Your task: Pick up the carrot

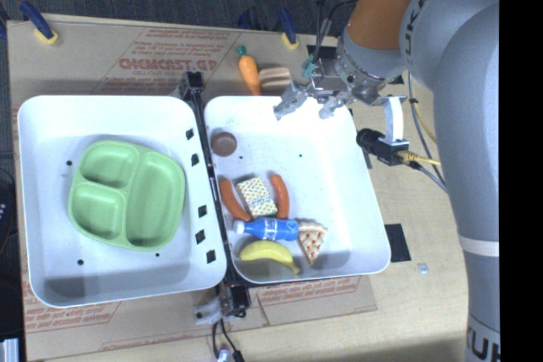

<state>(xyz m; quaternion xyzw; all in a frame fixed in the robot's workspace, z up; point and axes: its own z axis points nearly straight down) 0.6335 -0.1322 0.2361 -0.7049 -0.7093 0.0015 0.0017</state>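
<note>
At the far rim of the right bin: the jaws (311,104) hung spread open and gripped nothing.
Carrot (248,72): lay outside both bins on the table (127,55), just beyond that rim, beside a small tan block (274,79).
Direction: carrot sat up and to the left of the jaws, near but apart.
Long axis: roughly front to back, green top pointing away.
Likely need: a short shift leftward, past the rim.

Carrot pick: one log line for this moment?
target: small orange carrot on bench behind right white bin | tool: open, over bin's back rim, nothing held | carrot: not grasped
</note>
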